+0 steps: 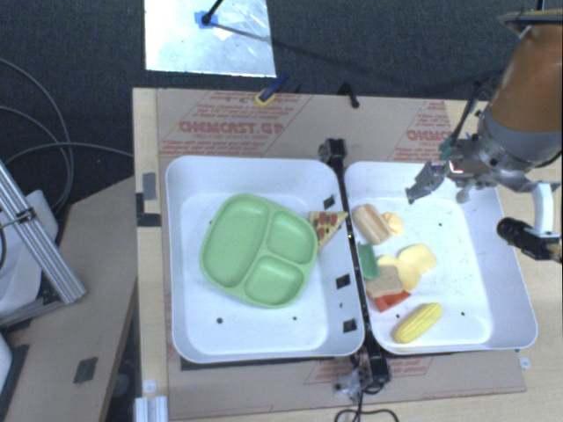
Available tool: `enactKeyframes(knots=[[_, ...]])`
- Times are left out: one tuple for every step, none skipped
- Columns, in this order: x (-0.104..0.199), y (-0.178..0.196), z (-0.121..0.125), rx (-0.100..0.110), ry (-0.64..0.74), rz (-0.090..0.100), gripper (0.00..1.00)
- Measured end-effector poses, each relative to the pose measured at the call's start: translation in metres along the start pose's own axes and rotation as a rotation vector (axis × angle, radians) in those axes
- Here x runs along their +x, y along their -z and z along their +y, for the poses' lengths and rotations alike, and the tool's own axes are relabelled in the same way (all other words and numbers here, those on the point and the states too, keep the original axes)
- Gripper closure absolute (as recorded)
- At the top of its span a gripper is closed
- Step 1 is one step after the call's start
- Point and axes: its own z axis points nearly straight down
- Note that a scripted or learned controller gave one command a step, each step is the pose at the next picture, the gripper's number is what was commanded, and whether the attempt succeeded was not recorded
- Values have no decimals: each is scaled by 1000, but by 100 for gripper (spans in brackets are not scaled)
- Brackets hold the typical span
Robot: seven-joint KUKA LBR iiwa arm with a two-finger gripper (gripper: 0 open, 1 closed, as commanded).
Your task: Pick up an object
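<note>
Green tray point(258, 250) fills left bin point(189, 192); hot dog point(370, 223), corn point(417, 322) crowd right bin point(493, 262). Arm slants in; tool point(440, 179) above far edge, grip state unclear.

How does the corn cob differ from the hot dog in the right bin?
The corn cob is bright yellow all over; the hot dog is tan with a pinkish sausage. The corn cob lies near the bin's front edge, clear of other items; the hot dog lies near the divider, touching a pale yellow piece. Both are elongated toy foods lying flat.
</note>
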Motion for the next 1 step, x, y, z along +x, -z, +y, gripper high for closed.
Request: enactKeyframes(knots=[[-4,-133,-91,19,-5,4,0]])
